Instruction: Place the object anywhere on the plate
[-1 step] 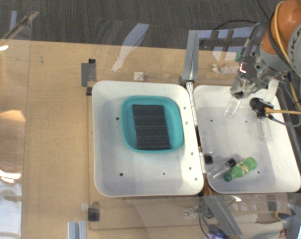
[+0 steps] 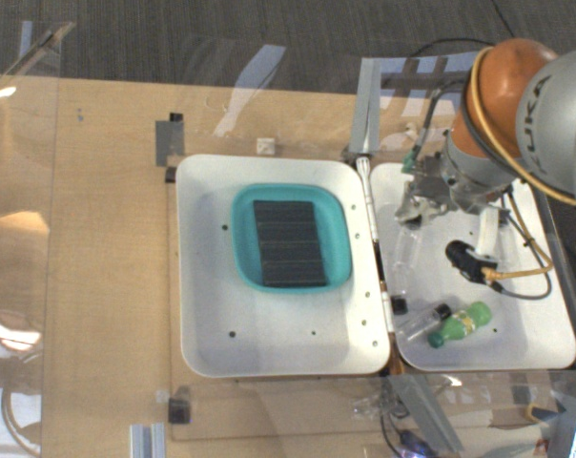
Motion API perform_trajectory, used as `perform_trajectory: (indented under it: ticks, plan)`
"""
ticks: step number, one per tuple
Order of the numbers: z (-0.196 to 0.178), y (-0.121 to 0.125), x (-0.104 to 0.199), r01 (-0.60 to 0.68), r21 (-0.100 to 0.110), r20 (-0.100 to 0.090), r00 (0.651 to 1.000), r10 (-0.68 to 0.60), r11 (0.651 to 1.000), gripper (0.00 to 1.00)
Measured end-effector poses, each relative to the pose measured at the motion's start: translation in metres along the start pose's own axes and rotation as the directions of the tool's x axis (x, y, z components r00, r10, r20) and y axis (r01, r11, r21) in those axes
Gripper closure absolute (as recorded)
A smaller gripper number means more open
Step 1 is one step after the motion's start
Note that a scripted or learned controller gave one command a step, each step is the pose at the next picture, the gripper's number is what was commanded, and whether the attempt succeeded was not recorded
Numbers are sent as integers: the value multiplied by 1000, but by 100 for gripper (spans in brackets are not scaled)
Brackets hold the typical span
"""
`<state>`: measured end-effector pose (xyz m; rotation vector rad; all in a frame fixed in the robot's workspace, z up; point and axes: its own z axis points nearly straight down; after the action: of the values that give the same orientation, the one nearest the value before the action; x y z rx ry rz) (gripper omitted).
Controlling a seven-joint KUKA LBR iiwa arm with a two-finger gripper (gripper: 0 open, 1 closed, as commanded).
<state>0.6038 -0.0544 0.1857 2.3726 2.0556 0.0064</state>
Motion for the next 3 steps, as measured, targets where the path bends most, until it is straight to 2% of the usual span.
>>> perform_trajectory:
  ticks: [1, 2, 3]
  plan:
    - [1, -39, 40, 184, 1, 0, 983, -184, 983, 100]
    - [0, -38, 40, 184, 0, 0, 983, -184, 983, 0]
    - [-52, -7, 60, 170, -1, 0, 985, -170, 985, 0]
